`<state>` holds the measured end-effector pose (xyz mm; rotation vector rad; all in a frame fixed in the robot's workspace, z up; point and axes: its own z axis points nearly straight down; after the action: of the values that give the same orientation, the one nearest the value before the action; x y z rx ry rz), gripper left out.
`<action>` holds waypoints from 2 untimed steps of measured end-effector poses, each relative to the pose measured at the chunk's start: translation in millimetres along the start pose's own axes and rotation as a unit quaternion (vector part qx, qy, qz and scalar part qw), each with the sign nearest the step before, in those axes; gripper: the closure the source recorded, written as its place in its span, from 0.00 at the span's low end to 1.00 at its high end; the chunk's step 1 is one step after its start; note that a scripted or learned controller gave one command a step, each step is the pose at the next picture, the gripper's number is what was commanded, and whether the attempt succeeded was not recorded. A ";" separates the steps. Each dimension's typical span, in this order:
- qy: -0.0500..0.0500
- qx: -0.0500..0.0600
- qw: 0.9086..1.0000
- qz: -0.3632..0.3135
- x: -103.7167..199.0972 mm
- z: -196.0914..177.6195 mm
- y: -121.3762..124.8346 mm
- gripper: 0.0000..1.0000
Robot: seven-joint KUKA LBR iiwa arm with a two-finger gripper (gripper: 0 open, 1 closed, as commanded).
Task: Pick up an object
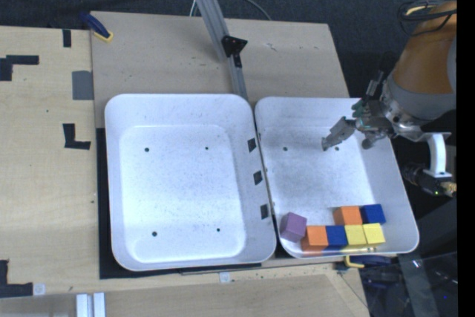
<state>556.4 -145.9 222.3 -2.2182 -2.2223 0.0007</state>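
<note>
Blocks crowd the near edge of the right bin (297,122): a purple block (295,225), two orange blocks (317,235), two blue (372,214) and two yellow (355,234). Well apart from them, the pincer (349,131) hangs over the bin's far right part, its fingers spread and holding nothing. Beside it on the counter (44,152) lies the left bin (119,115).

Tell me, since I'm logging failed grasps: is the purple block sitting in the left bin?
No, the purple block lies in the right bin, at its near-left corner beside the orange, blue and yellow blocks.
</note>
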 end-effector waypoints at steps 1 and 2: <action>0.000 0.002 1.000 -0.001 42.6 40.0 7.8 0.00; 0.000 0.003 1.000 0.001 52.7 97.8 -5.2 0.00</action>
<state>550.9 -93.2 124.5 -2.2161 -2.2178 0.0081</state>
